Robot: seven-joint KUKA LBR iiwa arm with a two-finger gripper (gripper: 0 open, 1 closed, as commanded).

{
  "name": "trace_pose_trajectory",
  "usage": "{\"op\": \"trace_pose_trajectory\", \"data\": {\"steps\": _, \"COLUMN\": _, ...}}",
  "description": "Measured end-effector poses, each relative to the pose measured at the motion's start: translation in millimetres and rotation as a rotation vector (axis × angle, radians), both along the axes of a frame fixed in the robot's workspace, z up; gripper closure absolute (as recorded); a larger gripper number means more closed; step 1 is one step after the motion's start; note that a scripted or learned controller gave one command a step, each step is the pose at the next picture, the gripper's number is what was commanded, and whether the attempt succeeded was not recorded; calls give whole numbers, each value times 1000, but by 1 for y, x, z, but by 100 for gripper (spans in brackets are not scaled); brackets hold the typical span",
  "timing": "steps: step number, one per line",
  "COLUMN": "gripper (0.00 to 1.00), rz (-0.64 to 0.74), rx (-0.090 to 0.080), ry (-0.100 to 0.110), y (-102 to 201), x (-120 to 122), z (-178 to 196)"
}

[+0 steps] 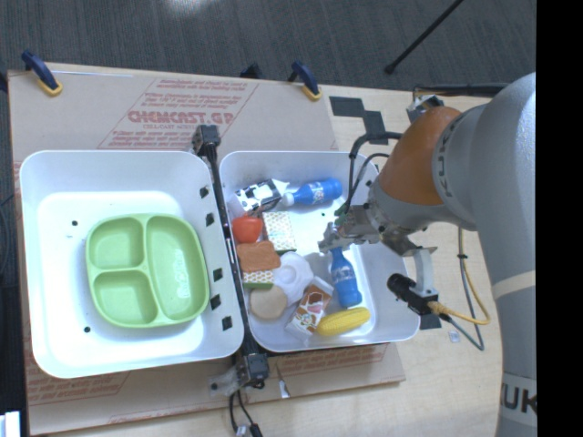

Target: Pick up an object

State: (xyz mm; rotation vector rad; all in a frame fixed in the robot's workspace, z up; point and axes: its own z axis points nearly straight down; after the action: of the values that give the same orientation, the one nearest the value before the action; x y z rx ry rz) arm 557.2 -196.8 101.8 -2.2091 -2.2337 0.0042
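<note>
Objects are lying loose in the right bin [387,328]; a small blue bottle [344,282] is being approached by the jaws [339,241], positioned just above its cap. Whether the jaws are open or closed cannot be told. Nothing is seen lifted; grasping and raising are judged outstanding. A green tray [146,269] is occupying the left bin [46,180].

The gripper [339,241] blocks the top of the small blue bottle [345,285] beneath it. The arm [474,171] behind it covers the right bin's [301,160] far wall and runs off frame.
</note>
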Motion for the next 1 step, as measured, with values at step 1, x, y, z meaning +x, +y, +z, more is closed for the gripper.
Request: {"op": "trace_pose_trajectory", "data": {"steps": 1, "gripper": 0, "rz": 1, "rx": -1, "ry": 0, "y": 0, "x": 0, "z": 0}}
